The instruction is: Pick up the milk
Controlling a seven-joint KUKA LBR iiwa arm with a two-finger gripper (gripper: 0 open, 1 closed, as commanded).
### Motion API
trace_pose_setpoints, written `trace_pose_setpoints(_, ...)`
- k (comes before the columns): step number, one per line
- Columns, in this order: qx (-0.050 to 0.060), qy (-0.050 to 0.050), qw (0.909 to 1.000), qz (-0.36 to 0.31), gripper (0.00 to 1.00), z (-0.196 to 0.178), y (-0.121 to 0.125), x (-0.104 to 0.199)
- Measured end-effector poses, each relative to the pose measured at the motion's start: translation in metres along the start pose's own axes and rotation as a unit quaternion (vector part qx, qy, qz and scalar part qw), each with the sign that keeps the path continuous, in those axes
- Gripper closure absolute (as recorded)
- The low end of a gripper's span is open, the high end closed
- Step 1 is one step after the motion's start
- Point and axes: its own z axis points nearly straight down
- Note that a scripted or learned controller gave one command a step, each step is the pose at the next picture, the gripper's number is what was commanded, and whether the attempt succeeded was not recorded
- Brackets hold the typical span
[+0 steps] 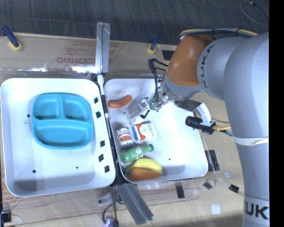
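The milk (143, 131) is a small white carton with red and blue print. It lies in the middle of the right bin (189, 150), next to a small can (124, 136). My gripper (141, 109) hangs over the right bin's upper middle, just above and slightly left of the carton in the view, and apart from it. It is open, with nothing between its fingers. The grey arm with its orange band (189, 60) reaches in from the right.
A sausage (119, 101) lies left of the gripper near the bin's divider. Below the milk lie a green bottle (136, 152), a banana (147, 164) and a brown item (143, 173). The left bin (14, 141) holds a blue sectioned plate (62, 119).
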Motion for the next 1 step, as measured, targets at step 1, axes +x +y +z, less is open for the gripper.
trace_pose_setpoints(1,-0.002,-0.002,0.9972,-0.075,0.0,0.0138,0.0265,-0.0544)
